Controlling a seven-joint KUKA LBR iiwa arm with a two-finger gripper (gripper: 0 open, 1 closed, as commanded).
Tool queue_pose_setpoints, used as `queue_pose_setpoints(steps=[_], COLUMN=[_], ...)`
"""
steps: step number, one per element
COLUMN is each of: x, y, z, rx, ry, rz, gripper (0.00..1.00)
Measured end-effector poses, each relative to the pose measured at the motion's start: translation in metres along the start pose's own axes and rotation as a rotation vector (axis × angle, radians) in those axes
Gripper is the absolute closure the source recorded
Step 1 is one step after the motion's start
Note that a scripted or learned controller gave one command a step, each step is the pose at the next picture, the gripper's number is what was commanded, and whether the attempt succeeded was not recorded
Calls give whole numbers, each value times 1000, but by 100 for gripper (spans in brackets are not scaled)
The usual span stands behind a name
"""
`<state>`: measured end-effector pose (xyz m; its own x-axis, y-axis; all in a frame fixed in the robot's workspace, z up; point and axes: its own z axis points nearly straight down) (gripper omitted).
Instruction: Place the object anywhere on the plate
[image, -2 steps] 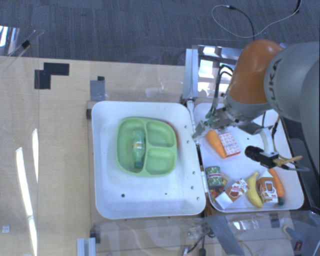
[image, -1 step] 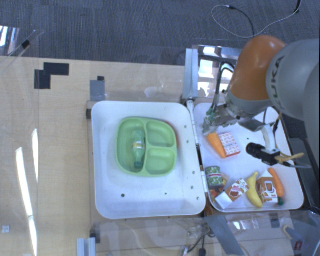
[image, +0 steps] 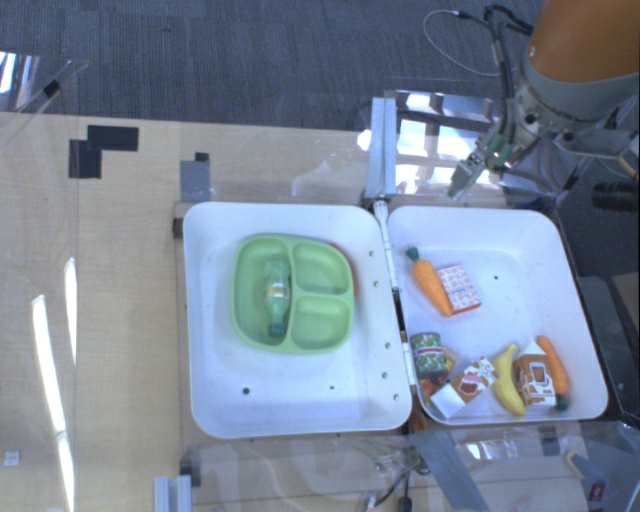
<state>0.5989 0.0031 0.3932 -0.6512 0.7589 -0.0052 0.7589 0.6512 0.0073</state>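
Observation:
A light green divided plate lies in the left bin. In its long left compartment rests a pale, see-through bottle-like object. My gripper hangs at the top right, above the back rim of the right bin and far from the plate. Nothing can be seen hanging from it.
The right bin holds a carrot, a red-and-white box, a small can, a banana, a second carrot and several small packets along its front edge. A metal frame stands behind the bins.

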Motion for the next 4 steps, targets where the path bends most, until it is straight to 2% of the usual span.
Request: queue_pose_setpoints(steps=[1,2,3,4], x=[0,26,16,16], y=[0,-42,-130,-130], z=[0,107,104,104], rx=[0,2,1,1], ry=[0,1,-1,-1], rz=[-1,-131,-83,-83], gripper=[0,0,0,0])
